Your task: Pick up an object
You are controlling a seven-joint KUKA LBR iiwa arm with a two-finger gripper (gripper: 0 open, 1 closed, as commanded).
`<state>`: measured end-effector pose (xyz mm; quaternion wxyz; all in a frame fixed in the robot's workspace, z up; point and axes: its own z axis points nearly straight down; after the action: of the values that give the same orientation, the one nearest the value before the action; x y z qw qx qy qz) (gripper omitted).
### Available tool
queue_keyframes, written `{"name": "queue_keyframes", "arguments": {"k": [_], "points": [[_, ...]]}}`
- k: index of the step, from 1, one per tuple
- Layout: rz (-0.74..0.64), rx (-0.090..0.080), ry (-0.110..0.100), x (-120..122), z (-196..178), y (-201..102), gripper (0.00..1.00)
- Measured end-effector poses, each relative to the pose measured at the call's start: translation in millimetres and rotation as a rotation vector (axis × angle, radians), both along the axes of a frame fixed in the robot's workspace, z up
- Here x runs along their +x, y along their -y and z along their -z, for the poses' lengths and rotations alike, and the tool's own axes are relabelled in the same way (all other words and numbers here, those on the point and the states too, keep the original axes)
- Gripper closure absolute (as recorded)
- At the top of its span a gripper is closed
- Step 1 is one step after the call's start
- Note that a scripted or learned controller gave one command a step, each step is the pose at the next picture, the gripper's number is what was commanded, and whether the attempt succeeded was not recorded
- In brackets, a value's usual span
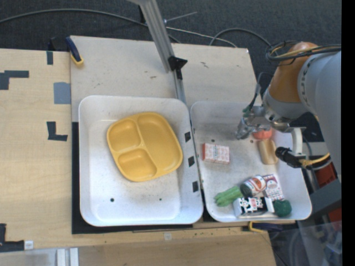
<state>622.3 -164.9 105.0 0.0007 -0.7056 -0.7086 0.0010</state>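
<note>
1. The gripper (244,131) is hanging low over the right bin (208,176), near its far edge; how wide the jaws stand I cannot tell, and nothing is showing between them.
2. A small red-and-white carton (216,153) is lying nearest, just left and forward of the jaws; probably light, stiff, flat-sided, best pinched across its short sides.
3. The arm is reaching in from the right, wrist bending downward.
4. Well beyond, a yellow divided plate (145,146) is sitting in the left bin (91,148).

Gripper (244,129) hangs over right bin (222,112) (fingers blurred); yellow tray (144,146) in left bin (94,193).
</note>
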Motion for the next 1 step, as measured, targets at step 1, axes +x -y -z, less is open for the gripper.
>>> {"name": "queue_keyframes", "arguments": {"k": [1], "points": [[0.002,0.0,0.006,10.1,-57.4,-1.5,1.0]]}}
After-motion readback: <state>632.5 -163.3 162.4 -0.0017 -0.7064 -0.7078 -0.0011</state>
